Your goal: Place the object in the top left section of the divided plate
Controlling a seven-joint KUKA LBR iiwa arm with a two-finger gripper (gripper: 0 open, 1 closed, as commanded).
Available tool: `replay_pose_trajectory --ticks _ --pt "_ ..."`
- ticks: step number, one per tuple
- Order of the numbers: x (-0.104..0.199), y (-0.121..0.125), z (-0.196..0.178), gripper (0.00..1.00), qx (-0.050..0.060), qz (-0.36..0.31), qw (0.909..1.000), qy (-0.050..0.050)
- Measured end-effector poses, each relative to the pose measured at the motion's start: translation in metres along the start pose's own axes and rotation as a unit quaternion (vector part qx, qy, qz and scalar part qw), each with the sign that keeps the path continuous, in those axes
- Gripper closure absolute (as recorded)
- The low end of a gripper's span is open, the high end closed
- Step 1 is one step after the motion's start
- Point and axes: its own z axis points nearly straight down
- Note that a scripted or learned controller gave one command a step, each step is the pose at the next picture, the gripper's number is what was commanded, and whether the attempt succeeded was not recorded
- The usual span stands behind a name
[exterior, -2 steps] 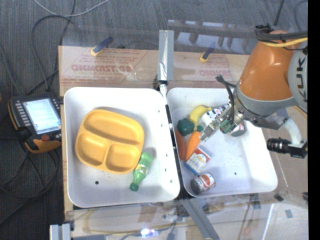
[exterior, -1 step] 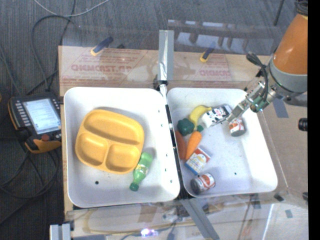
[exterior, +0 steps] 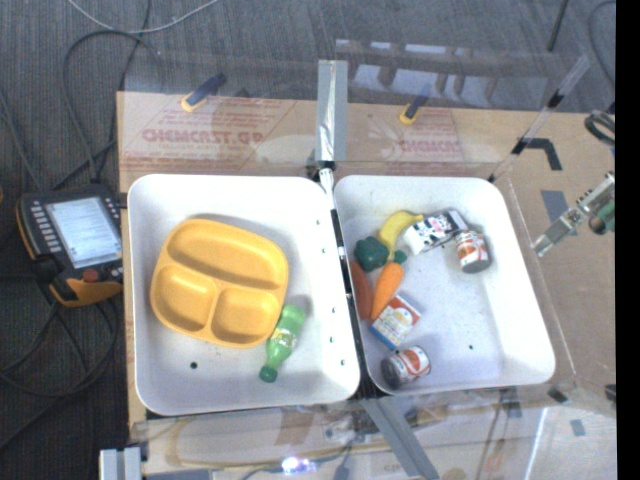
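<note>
A yellow divided plate (exterior: 220, 281) lies in the left bin (exterior: 190, 383), turned a little clockwise. It has one long section along its far side and two smaller ones on its near side, and nothing lies in any of them. A green bottle (exterior: 281, 341) lies on the bin floor, touching the plate's near right corner. The right bin (exterior: 500, 318) holds a carrot (exterior: 387, 286), a yellow banana (exterior: 400, 226), a dark green vegetable (exterior: 371, 253), a black-and-white carton (exterior: 435, 231), a small orange juice box (exterior: 396, 322) and two cans (exterior: 472, 251) (exterior: 405, 365).
A teach pendant (exterior: 75, 233) lies on the floor left of the bench. A metal divider post (exterior: 331, 118) stands behind the seam between the bins. A thin slanted fixture (exterior: 575, 215) sticks in at the right edge, beyond the right bin.
</note>
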Motion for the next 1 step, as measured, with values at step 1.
replay_pose_trajectory --ticks 1 --pt "-0.0244 0.0066 -0.0830 1.00 -0.001 -0.020 0.9998 0.000"
